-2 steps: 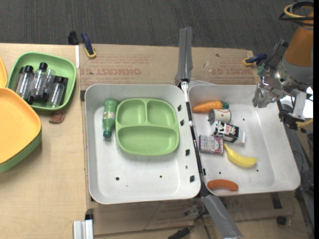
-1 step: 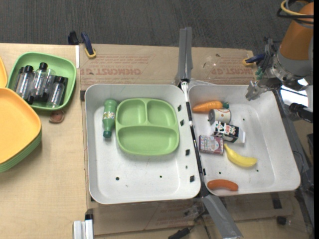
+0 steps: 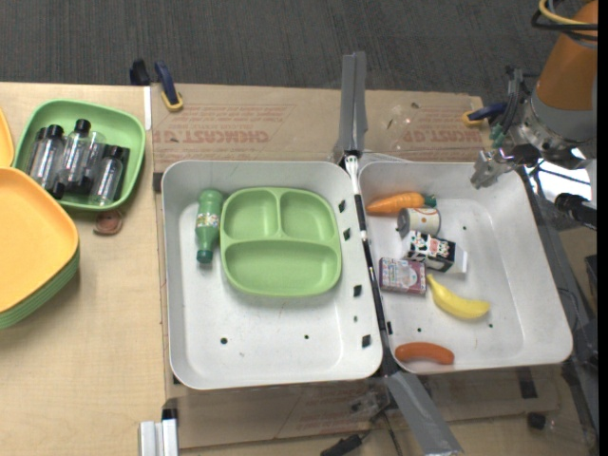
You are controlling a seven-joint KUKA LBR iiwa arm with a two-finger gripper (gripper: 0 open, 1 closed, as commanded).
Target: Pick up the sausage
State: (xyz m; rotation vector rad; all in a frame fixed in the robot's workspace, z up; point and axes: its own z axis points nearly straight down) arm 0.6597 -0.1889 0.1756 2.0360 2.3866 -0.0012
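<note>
Orange-red sausage [image 3: 425, 353] lies crosswise at the right bin's [image 3: 532, 345] near edge, diagonally opposite the hand [image 3: 491, 167], whose grip I cannot tell.

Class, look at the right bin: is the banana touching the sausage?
Apart. The camera view shows bare white bin floor between the banana and the sausage, which lies nearer the bin's front rim.

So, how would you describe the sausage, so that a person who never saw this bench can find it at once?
Look at the right white bin, the one nearer the arm. Go to its near edge, at the bottom of the camera view: the sausage lies there alone, below the yellow banana. It is a short, smooth, red-orange piece with rounded ends and no green top, unlike the carrot at the bin's far side.
</note>
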